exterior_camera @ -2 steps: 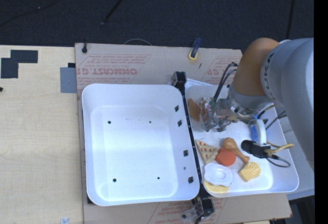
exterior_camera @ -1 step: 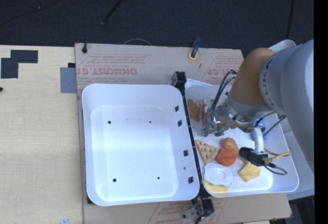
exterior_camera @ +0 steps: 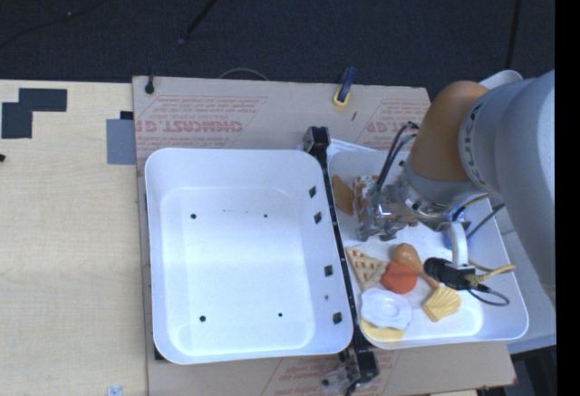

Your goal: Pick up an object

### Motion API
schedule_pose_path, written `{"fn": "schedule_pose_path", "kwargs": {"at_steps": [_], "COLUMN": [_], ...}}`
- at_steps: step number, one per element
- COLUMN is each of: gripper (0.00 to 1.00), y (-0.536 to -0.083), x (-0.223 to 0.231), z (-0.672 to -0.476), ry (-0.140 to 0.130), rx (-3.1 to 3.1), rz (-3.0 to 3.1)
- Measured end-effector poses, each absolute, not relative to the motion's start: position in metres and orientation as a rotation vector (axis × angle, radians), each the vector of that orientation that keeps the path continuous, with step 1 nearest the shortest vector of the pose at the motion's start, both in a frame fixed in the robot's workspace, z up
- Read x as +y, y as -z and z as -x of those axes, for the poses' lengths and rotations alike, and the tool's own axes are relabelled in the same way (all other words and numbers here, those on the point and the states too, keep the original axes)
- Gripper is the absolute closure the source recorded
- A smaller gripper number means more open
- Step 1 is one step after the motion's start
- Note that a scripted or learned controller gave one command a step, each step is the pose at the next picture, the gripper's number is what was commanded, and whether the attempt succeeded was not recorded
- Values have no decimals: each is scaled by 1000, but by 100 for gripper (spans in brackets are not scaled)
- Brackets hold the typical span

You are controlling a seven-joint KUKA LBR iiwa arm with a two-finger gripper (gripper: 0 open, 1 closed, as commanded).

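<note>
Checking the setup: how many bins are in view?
2. The left bin sits mid-view; the right bin lies beside it, partly under the arm. No more seem hidden.

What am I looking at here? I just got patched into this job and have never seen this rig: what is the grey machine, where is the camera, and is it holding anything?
There is one picture, from a fixed camera above the bench, looking down at a slant. The big grey shape with the orange band is a robot arm reaching in from the right. At its tip is the gripper, the part that grabs things.

Two shallow white bins sit side by side: the far bin and the near bin, which is under the arm. The near bin holds small toy-food-like pieces: a brown piece, a checked slice, a red piece, a white egg-like piece and a yellow wedge.

The gripper is down among the pieces. Whether it holds one cannot be told from this view.
</note>
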State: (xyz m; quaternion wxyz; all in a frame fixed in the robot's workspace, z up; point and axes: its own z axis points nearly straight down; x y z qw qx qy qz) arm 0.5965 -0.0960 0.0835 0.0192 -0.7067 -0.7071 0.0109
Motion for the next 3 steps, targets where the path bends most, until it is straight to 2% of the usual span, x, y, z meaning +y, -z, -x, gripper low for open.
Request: {"fn": "schedule_pose_path", "kwargs": {"at_steps": [1,2,3], "gripper": [100,100,100], "y": [-85,-116,-81], "x": [-104,-95,-106], "z": [-589,-610,-616], "ry": [-12,-56,-80], "rx": [-2210,-2187,-2163], "rz": [2212,2200,2174]}}
